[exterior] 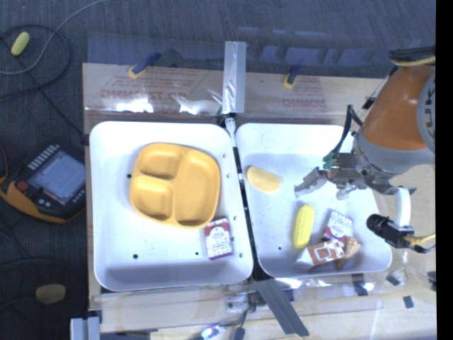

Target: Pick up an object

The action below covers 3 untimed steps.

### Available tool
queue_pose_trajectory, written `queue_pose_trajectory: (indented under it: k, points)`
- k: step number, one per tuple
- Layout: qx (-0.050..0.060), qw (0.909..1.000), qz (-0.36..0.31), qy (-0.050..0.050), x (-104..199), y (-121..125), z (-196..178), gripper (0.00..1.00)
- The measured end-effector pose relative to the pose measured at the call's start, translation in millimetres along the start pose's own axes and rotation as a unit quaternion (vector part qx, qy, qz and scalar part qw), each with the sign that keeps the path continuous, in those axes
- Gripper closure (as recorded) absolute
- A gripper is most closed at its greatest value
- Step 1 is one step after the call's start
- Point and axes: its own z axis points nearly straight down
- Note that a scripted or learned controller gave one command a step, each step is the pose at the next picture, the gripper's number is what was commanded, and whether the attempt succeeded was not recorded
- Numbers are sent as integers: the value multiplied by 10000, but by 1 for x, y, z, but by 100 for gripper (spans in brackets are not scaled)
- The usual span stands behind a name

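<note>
- Two shallow white bins sit side by side, smooth and round-cornered: the left bin (113, 261) and the right bin (283, 144).
- One yellow tray (175, 183) lies in the left bin, glossy plastic, moulded into three compartments.
- One small red carton (218, 239) lies flat at the tray's 5 o'clock, just beside its edge.
- One pale yellow oval (263, 179), smooth and rounded like a soap bar, rests at the right bin's 10 o'clock.
- One corn cob (303, 225), knobbly and upright in the view, lies near the right bin's centre.
- Two printed packets sit at the bin's 5 o'clock: a red-and-white one (338, 225) and an orange-brown one (327, 252), touching each other.
- One gripper (331, 184) hangs over the right bin at the cob's 1 o'clock; its fingers are spread apart and nothing sits between them.
- One grey arm with an orange band (396, 112) reaches in from 3 o'clock.
</note>
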Motion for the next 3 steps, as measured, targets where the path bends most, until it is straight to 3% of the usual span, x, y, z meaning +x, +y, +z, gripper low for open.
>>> queue_pose_trajectory:
  k: [1, 2, 3]
  points:
    - [-9, 9995, 321, 4, 0, -23, 117, 0]
    - [26, 9994, 332, 11, -1, -24, 111, 100]
    - [26, 9994, 331, 11, -1, -24, 111, 0]
